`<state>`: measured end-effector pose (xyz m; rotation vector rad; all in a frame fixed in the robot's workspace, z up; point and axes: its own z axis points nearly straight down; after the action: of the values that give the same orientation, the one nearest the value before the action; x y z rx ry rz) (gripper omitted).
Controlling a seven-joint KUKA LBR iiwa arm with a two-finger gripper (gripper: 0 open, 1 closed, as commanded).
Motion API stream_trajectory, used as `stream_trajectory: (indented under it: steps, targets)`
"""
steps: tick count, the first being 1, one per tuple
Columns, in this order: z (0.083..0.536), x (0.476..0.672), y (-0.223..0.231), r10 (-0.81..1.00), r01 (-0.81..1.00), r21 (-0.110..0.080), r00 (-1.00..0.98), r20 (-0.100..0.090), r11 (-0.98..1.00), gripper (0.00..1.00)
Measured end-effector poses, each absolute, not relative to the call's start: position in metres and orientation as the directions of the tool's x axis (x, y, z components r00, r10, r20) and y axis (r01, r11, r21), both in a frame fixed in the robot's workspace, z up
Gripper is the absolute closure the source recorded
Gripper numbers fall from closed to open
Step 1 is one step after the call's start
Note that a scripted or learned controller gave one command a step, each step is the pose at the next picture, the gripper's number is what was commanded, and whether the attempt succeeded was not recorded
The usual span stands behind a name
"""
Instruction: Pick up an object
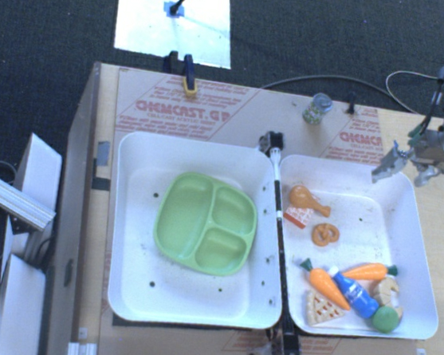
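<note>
gripper (406,166) hung over far right corner of right bin (418,229) | fingers spread apart, grasping nothing | toys (352,292) lay at near edge

Right bin (413,228): upper right floor bare; toys (353,289) crowd the lower right corner. Tray (206,223) fills the left bin's (134,202) middle.

Camera: single, fixed overhead, slanted downward; frames both white bins (190,309) and surrounding bench (239,106) from moderate height.

Bright, even overhead light washes the white bins (199,234) pale (soft shadows only), the picture slightly grainy.
</note>
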<state>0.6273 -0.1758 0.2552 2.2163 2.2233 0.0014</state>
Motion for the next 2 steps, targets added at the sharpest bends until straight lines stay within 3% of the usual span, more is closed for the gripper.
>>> stream_trajectory:
  steps: [1,2]
  targets:
    - [0.217,0.575,-0.173,1.0,1.0,0.001,-0.002,0.0,0.002,0.0]
    - [0.196,0.552,-0.207,1.0,1.0,0.002,-0.001,-0.002,0.001,0.0]
